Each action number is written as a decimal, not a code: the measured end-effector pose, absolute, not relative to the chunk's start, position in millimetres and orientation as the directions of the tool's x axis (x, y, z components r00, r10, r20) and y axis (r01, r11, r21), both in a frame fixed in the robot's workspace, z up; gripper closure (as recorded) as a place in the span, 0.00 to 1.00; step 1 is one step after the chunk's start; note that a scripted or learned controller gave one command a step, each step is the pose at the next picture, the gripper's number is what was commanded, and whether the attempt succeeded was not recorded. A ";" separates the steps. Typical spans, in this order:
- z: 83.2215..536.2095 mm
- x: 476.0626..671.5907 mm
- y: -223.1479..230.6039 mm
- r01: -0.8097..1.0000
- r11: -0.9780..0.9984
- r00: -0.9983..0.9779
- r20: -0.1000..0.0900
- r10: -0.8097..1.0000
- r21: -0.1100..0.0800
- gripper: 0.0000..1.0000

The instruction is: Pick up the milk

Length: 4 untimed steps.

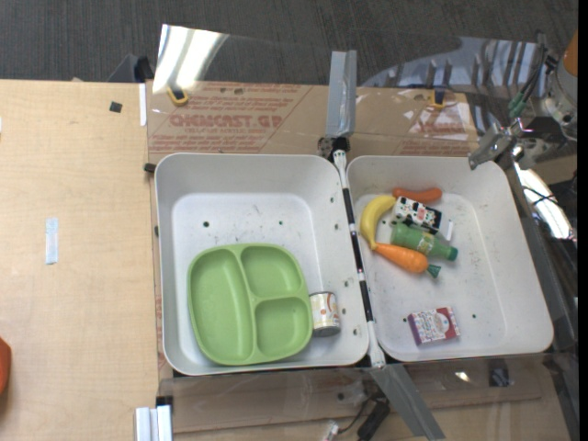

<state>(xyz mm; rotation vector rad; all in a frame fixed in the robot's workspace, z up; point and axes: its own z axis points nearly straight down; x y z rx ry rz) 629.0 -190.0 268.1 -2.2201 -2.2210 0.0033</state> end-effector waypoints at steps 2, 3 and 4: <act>90.5 571.0 -103.3 0.999 0.040 -0.040 0.000 0.999 -0.003 0.00; 191.1 659.1 -73.4 1.000 -0.018 0.018 -0.002 1.000 -0.001 0.00; 164.4 559.6 -125.0 0.999 -0.046 0.046 -0.001 0.999 -0.004 0.00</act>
